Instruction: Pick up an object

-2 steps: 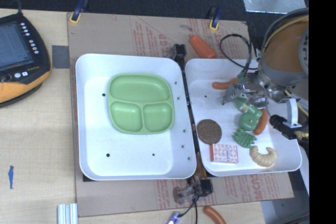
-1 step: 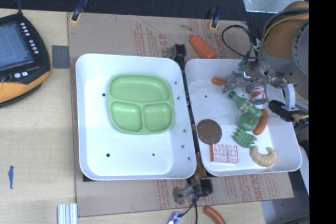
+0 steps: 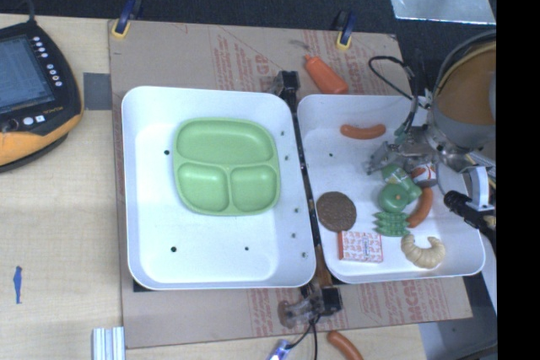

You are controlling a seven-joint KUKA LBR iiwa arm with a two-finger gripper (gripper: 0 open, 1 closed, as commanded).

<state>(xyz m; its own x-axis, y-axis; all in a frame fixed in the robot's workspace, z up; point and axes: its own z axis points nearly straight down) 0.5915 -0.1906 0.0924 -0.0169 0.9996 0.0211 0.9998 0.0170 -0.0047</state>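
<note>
Pendant: teach pendant at far left on the surface, screen up, orange rim.
Cardboard: sheet under both bins, blue clips on its back edge.
Left bin: white bin holding a green divided plate, three compartments, flat, a bit behind the bin's centre.
Between the bins: black bracket at the back end of the seam, clamp and wires at the front end.
Outside the bins: orange carrot-like toy on the cardboard just behind the right bin; another orange piece at the front edge of the view.
Right bin: white bin, toy food inside.
Back of right bin: orange sausage, lying apart from the rest.
Front left of right bin: brown round patty, red-and-white printed card just in front of it.
Middle of right bin: green pepper-like toy, green spiky piece touching its front, red-orange sausage on its right.
Front right of right bin: beige croissant.
My hand: hand is down in the right bin, just behind the green toy. Cannot tell its state or whether it has anything.
My arm: comes in from the right, orange band at the edge.
</note>
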